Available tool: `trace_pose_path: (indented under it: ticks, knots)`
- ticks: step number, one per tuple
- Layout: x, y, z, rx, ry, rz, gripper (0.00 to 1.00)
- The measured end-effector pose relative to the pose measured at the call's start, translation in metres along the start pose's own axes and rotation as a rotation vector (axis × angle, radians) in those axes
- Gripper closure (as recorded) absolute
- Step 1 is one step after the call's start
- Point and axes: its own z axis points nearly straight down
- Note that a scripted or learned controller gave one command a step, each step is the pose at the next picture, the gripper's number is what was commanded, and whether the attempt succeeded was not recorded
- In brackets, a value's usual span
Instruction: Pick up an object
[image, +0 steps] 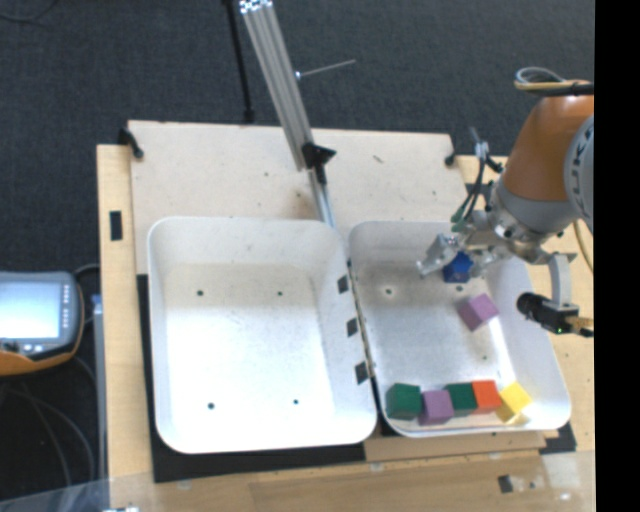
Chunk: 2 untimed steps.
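I count two white bins on the table (200, 180) — the left bin (160, 330) and the right bin (400, 330), side by side. Blocks come to seven from where I sit, all over the right bin: two green blocks, one at (404, 401) and one at (461, 397); two purple blocks, one at (437, 405) and one at (478, 311); one orange block (485, 394); one yellow block (513, 400); and one blue block (458, 267) at the gripper (447, 258). One arm (545, 160), one gripper. Off the table's left edge I see one small screen (35, 310) — and one slanted metal rail (285, 100) above the bins.
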Motion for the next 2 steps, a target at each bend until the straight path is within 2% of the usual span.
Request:
trace_pose_path:
  ticks: [1,2]
  knots:
    - [0.04,-0.057,-0.076,-0.006,0.0,-0.004,0.0]
    - [0.037,-0.101,-0.114,-0.004,-0.002,0.003,0.0]
